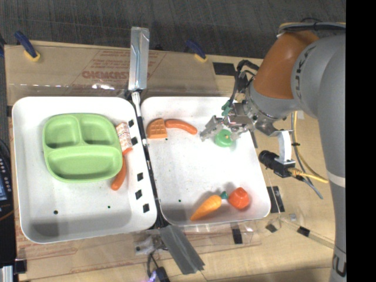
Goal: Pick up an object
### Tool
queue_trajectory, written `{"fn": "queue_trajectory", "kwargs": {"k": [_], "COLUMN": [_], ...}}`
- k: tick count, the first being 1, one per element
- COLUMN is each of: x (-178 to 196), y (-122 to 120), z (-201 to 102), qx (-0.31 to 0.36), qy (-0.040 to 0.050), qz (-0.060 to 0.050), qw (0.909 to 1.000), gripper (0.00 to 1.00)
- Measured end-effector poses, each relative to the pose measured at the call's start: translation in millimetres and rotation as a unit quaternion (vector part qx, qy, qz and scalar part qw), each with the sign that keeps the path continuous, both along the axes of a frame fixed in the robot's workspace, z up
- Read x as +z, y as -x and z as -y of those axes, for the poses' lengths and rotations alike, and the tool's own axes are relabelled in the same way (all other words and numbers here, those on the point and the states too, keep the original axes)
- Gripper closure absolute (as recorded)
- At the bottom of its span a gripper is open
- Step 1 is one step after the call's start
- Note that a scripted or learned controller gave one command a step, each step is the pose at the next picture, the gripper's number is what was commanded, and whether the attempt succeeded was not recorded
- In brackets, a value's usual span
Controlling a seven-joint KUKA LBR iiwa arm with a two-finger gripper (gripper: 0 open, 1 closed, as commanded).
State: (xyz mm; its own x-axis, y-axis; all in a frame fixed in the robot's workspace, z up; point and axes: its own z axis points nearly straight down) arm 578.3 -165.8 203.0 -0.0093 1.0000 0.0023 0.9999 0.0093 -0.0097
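My gripper (pixel 225 129) is low over the upper right part of the right bin (pixel 188 175). It stands open, one silver finger (pixel 207 133) reaching left. A small round green object (pixel 224 138) lies right under it, between the fingers, resting on the bin floor as far as I can see. Further left in the same bin are an orange wedge (pixel 156 128) and an orange sausage (pixel 181 126). Near the bin's front edge lie a toy carrot (pixel 208 205) and a red-orange round fruit (pixel 239 198).
The left bin (pixel 35 204) holds a green divided plate (pixel 82 145), a small striped packet (pixel 123 135) and another orange sausage (pixel 119 176). A black-marked divider (pixel 143 163) separates the bins. The arm's cables (pixel 282 163) hang past the right bin's right wall.
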Motion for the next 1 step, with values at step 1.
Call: {"fn": "queue_trajectory", "kwargs": {"k": [1], "x": [-36.1], "y": [-27.8], "z": [43.3], "qx": [0.039], "qy": [0.0004], "qz": [0.002], "qw": [0.9992], "gripper": [0.00]}}
